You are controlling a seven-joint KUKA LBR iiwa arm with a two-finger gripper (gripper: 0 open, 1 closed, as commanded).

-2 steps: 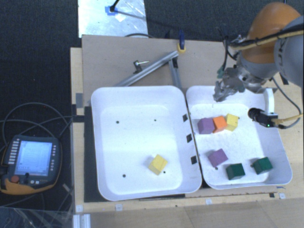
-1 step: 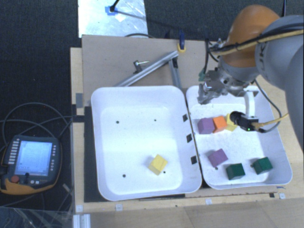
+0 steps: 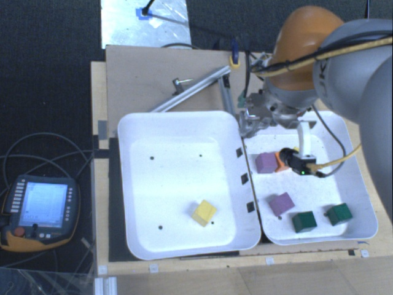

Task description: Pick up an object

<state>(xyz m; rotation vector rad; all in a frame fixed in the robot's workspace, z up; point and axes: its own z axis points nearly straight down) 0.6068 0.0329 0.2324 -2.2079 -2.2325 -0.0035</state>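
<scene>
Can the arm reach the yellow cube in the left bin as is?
Likely yes: the small yellow cube lies alone in the left white bin, nothing over it, clear of the walls.

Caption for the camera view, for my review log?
Gripper above right bin's far end; purple blocks and green blocks inside; lone yellow block in left bin.

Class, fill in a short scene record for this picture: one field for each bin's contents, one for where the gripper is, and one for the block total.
left bin: yellow block
right bin: upper purple block, lower purple block, left green block, right green block, small orange piece beside the upper purple block
gripper: over the right bin's far end
blocks total: five
</scene>
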